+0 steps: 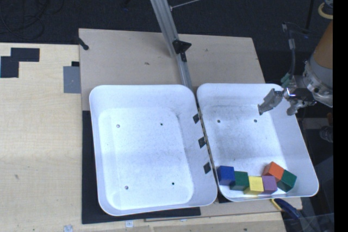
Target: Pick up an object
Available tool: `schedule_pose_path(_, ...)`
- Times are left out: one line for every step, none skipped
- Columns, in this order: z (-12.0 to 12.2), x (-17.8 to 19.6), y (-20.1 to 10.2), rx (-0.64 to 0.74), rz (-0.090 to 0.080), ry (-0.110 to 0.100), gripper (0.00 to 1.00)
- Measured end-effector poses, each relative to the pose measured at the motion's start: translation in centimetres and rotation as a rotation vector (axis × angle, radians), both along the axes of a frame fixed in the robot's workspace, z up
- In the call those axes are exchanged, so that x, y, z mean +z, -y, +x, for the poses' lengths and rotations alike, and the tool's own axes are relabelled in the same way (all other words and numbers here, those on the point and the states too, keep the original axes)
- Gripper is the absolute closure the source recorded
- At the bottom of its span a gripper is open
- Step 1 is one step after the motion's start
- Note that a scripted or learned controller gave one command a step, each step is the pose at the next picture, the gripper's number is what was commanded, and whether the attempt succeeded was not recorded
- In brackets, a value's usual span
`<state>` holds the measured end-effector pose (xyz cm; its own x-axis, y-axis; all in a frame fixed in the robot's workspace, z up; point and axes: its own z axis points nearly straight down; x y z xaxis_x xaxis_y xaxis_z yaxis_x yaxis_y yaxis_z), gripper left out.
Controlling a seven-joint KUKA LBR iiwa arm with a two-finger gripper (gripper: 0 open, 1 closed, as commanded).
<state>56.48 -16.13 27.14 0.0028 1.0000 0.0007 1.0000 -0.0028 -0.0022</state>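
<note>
The tool (280, 101) is hanging over the far right edge of the right bin (239, 117), its two fingers spread wide and gripping nothing. Six blocks are lying clustered in that bin's near corner — one blue (225, 174), two green (239, 180), one yellow (255, 184), one purple (269, 183), one orange (274, 170). The left bin (144, 144) is sitting beside it on the pale wooden worktop (43, 133) — dark floor behind.

Coloured blocks (255, 179) lie clustered at the right bin's (239, 133) near edge.
</note>
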Motion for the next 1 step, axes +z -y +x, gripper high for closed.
schedule_pose_path(-2.14, -9.24, -4.62, 0.006, 0.004, -0.009, 0.00)
